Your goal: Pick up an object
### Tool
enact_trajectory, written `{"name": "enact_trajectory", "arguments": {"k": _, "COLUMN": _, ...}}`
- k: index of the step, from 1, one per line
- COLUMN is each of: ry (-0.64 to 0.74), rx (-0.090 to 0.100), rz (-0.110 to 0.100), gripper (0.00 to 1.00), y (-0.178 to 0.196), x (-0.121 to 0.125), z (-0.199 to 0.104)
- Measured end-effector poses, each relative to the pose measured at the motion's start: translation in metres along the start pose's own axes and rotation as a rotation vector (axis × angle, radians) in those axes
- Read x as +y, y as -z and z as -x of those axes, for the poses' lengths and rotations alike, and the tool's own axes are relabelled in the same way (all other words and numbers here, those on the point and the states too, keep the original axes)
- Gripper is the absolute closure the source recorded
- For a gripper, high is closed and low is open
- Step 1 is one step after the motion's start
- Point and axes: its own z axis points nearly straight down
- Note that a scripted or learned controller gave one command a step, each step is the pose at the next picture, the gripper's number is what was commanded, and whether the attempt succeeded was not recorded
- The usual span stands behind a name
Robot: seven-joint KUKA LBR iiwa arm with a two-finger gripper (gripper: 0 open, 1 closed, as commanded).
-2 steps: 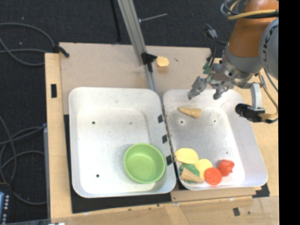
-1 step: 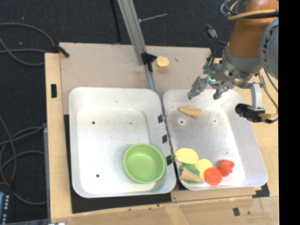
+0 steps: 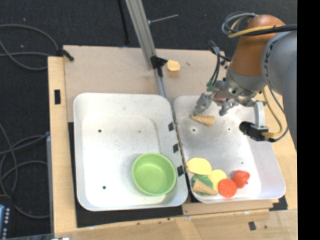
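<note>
So from the overhead camera view, the tool (image 3: 212,105) is down near the back of the right bin (image 3: 260,154), sitting just above and beside a little tan cone-shaped piece (image 3: 203,119) that lies flat on the bin floor. Its fingers look spread apart with nothing between them, so I'd say it's open and holding nothing; the cone is close to the tips, but I can't tell if they're touching it. My read: the pick isn't done yet. The approach is made, and the closing and lifting are what's left. If the cone is the target, it's lying on its side near the bin's back left corner, next to the divider between the bins, which might crowd a finger. The other candidates are bunched at the front of the same bin: a yellow piece (image 3: 199,165), a second yellowish one (image 3: 217,176), another cone (image 3: 203,186) and two red things (image 3: 233,184), all touching or nearly so, trickier to grab singly. The left bin (image 3: 100,134) has a green bowl (image 3: 153,173) near its front right. A small yellow bit (image 3: 173,65) sits on the worktop (image 3: 100,69) behind the bins, next to a slanted metal rail (image 3: 142,29).
</note>
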Motion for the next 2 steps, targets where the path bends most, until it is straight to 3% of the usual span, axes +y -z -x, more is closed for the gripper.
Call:
{"name": "enact_trajectory", "arguments": {"k": 1, "ry": -0.003, "rx": -0.001, "rz": 0.0, "gripper": 0.0, "y": -0.052, "x": 0.007, "z": 0.008}}
{"name": "enact_trajectory", "arguments": {"k": 2, "ry": -0.003, "rx": -0.002, "rz": 0.02, "gripper": 0.0, "y": -0.077, "x": 0.012, "z": 0.01}}
